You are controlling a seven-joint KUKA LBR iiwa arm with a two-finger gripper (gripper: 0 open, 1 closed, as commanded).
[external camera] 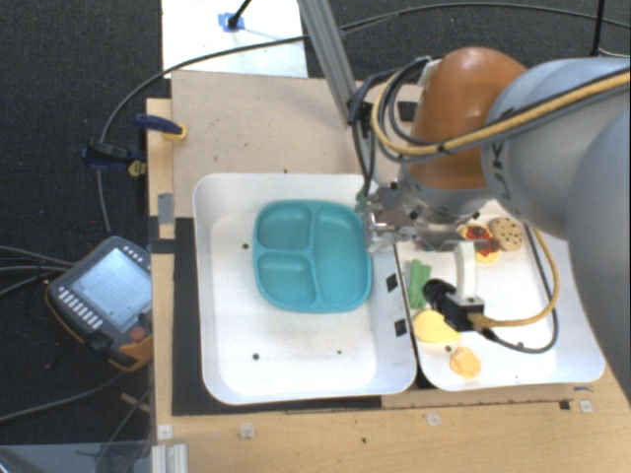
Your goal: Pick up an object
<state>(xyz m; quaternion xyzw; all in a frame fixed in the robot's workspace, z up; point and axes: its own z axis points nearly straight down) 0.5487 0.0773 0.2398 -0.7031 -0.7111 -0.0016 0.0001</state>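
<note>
Divided plate (312,256) in left bin (227,363); toy foods (436,325) in right bin (577,363), under arm (552,136); pendant (104,299) left of bench.

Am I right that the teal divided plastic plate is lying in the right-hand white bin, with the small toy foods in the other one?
Not quite: the camera view shows the teal divided plastic plate lying in the left-hand white bin; the small toy foods are in the right-hand white bin.

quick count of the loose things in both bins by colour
teal: 1, divided plate in the left bin
yellow: 2, and
green: 1
red: 1
tan: 1, cookie
total: 6 visible; the arm may hide more
</note>
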